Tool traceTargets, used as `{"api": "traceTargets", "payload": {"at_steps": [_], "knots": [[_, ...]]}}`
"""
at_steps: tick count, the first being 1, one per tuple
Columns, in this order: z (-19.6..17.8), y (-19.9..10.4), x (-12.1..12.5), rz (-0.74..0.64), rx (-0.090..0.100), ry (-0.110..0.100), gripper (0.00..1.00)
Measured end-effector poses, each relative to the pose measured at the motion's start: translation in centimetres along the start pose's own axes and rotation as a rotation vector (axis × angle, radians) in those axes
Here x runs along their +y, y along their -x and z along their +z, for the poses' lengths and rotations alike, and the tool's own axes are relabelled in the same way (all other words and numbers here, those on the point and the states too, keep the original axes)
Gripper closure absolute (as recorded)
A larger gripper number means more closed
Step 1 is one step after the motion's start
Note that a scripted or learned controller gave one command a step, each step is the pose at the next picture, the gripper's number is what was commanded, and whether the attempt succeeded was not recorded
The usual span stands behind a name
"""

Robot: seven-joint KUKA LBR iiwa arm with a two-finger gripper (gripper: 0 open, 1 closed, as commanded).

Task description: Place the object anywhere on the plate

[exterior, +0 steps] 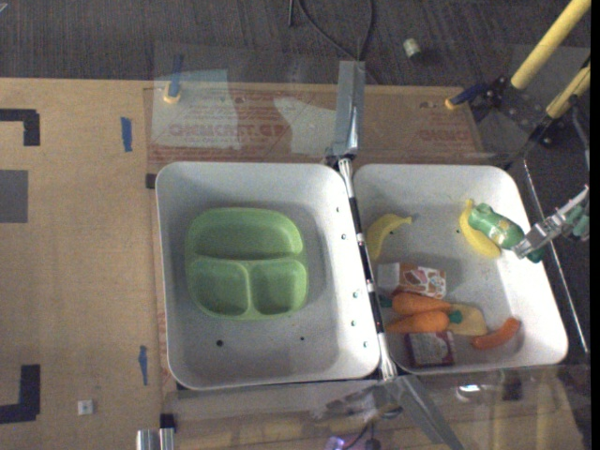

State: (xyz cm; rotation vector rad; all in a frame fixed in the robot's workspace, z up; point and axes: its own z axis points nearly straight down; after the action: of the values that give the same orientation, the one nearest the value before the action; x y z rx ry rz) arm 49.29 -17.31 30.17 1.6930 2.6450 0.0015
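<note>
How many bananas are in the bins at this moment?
2. One banana lies at the right bin's left side; a second banana lies near its right wall, partly under a green object.

Gripper (542, 240) at right rim of right bin (539, 331): fingers too small and blurred to read. Arm behind it cut off by frame edge. Green object (495, 226) covers part of yellow piece (476, 238), possibly lemon. Small packet (430, 348) label illegible.
</note>
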Motion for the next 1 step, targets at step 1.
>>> {"api": "traceTargets", "payload": {"at_steps": [1], "knots": [[-6.92,4.25,4.06,0.207,-0.005,0.003,1.00]]}}
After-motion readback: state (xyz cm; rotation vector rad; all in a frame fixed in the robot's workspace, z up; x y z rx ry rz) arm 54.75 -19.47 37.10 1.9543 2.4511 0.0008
